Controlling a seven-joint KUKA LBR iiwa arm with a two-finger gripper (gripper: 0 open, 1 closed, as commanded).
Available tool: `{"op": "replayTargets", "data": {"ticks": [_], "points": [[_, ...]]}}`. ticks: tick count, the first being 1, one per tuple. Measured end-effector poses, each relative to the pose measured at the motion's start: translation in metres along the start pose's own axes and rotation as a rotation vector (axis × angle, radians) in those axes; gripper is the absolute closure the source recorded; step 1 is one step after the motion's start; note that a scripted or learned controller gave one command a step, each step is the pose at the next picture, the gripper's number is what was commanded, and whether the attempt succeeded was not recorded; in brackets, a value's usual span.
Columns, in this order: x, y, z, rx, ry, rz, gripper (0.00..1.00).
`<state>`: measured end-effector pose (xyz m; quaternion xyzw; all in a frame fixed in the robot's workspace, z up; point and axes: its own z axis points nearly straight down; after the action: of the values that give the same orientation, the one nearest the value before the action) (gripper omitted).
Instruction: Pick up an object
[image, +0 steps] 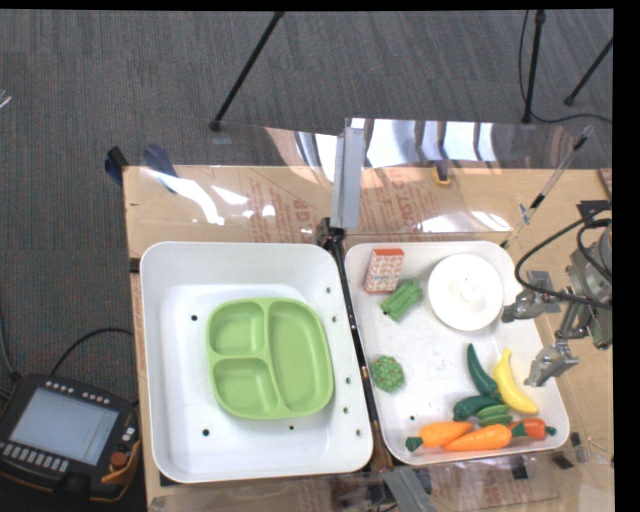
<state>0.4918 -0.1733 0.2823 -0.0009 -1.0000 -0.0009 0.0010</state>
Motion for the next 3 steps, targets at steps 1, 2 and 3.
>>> {"op": "replayTargets", "data": {"ticks": [1,2,3], "points": [[-0.012,0.014,0.160,-0.005,0.014,-0.063,0.00],[-0.065,0.091,0.197,-0.003,0.001,-0.165,0.00],[-0.129,0.059,0.195,0.001,-0.004,0.068,0.00]]}}
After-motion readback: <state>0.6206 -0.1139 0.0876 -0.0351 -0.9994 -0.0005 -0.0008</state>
